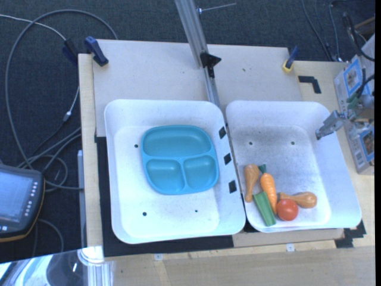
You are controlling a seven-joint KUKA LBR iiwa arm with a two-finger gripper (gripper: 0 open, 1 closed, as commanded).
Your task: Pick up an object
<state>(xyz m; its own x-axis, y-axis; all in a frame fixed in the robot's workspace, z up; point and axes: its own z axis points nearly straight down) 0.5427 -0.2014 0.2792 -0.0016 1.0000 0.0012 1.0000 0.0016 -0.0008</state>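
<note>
Blue three-compartment plastic plate [178, 159] is lying in the left white bin [122, 219]. Toy vegetables are sitting in the right white bin [339, 177]: orange carrot [268, 188], green cucumber [264, 208], red tomato [287, 210]. Gripper [326, 128] is hovering at the right rim, holding nothing; opening unreadable. Pick not yet begun.

Robot body at the right edge of the frame, mostly cropped. Visible part: gripper [324, 130], one grey metal finger [328, 126], slim and angular, darker at the tip. Behind it a boxy wrist assembly [357, 109], light grey housing with blue and white patches, possibly labels or boards, too blurred to read. Thin dark cables [351, 34] run above it at upper right. Screws not resolvable.
</note>
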